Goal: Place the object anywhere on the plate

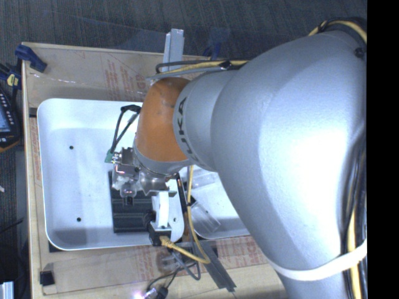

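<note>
The large grey arm with its orange band (159, 126) covers most of the worktop (93, 266). One shallow white bin (62, 167) shows at the worktop's left side. The tool (134, 195) hangs near that bin's near wall; whether it is apart or together, I cannot tell. A dark blocky shape sits beneath it.

A bulky, glossy grey robot arm (280, 142) with rounded casings and an orange band (159, 120) above the wrist. Black lettering marks the grey shell beside the band. Yellow and black cables (187, 229) trail along it.
</note>
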Controlling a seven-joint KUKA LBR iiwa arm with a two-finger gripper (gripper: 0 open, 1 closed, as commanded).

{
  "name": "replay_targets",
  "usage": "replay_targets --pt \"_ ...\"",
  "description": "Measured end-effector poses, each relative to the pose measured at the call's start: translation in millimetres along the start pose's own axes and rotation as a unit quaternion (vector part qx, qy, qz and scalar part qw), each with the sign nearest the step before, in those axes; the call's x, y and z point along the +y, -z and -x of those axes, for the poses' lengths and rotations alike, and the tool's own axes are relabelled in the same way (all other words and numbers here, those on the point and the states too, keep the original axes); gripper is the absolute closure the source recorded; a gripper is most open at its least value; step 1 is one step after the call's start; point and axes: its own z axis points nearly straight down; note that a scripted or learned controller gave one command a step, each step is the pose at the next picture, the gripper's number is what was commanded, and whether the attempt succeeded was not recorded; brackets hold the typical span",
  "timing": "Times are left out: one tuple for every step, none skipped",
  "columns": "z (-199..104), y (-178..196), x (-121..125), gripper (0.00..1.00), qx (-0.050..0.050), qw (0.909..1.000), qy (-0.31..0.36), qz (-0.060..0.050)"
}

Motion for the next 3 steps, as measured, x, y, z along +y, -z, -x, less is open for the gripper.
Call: replay_targets --pt "-61 -5 -8 1.00 0.000 0.9750 -0.222 0.001" --pt "-14 52 44 1.00 0.001 0.9935 -0.114 0.002" --pt "-45 68 53 1.00 -0.001 0.9790 0.204 0.003"
